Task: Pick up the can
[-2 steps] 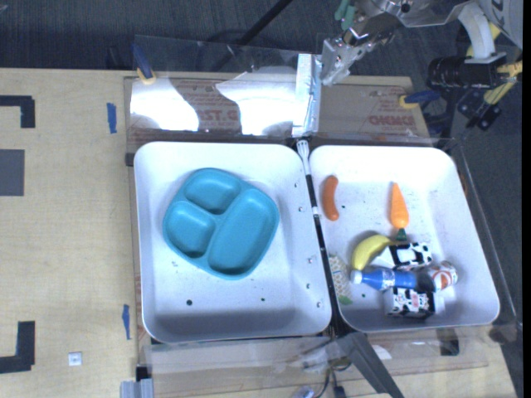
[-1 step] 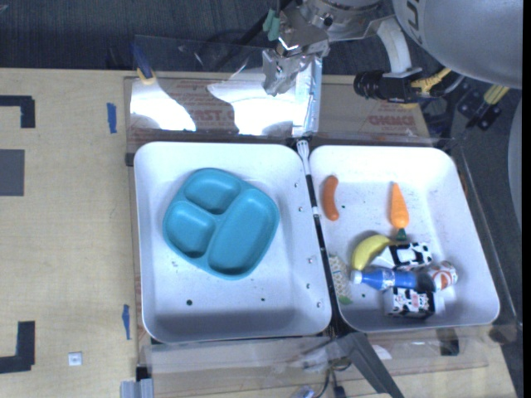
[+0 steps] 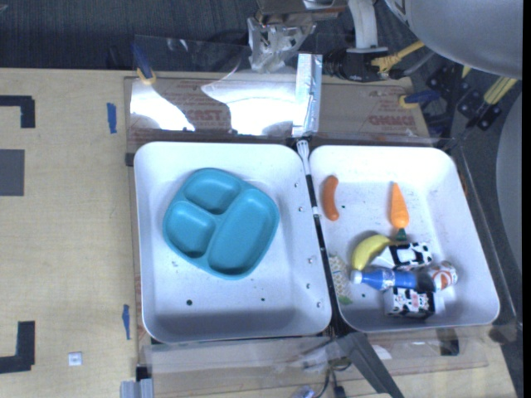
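My pincer (image 3: pixel 270 44) hangs at twelve o'clock, grip unreadable, the can (image 3: pixel 444 276) lying at four o'clock.

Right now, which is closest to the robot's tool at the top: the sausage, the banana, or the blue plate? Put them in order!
Measured from the tool, above the bins:
1. Sausage, top left of the right bin, nearest.
2. Blue plate, middle of the left bin; measured to its near edge it is almost a tie with the sausage.
3. Banana, lower in the right bin, farthest.
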You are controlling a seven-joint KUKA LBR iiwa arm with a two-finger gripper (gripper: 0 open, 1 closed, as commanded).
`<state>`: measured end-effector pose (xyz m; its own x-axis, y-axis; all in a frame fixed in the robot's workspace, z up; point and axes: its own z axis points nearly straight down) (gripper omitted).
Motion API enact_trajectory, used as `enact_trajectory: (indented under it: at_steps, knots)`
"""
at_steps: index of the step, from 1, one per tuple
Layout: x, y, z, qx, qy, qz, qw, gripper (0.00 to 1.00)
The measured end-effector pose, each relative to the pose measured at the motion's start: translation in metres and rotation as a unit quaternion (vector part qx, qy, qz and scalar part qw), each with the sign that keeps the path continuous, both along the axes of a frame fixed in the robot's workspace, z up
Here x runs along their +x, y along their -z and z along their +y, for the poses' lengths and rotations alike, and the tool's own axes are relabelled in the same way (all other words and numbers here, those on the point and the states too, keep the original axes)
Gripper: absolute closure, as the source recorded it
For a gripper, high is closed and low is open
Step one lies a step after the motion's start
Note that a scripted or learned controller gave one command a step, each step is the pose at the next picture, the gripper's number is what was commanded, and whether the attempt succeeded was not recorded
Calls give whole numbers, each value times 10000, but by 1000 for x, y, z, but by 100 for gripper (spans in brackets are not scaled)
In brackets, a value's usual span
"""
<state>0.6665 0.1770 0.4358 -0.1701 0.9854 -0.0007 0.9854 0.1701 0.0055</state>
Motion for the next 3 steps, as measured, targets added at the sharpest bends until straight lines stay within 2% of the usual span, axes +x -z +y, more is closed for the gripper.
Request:
enact_trajectory:
  at_steps: [3]
  knots:
    - [0, -32, 8, 0, -70, -79, 9999, 100]
